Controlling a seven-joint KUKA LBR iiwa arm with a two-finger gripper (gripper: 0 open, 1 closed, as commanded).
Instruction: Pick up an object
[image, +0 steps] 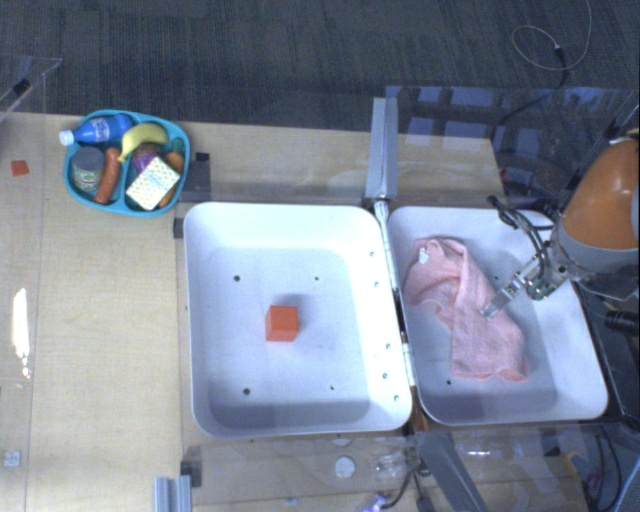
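Observation:
A crumpled pink cloth (462, 312) lies in the right bin (570, 385), spread from its upper left toward the lower middle. An orange cube (282, 323) sits near the middle of the left bin (230, 400). My gripper (497, 301) reaches in from the right, its tip at the cloth's right edge. The grey arm with its orange band (603, 205) rises above the right bin's far right corner.
A blue tray (75, 185) with a bottle, a banana and other small items stands on the bench at the upper left. A metal divider (379, 150) runs between the bins at the back. Cables hang near the arm.

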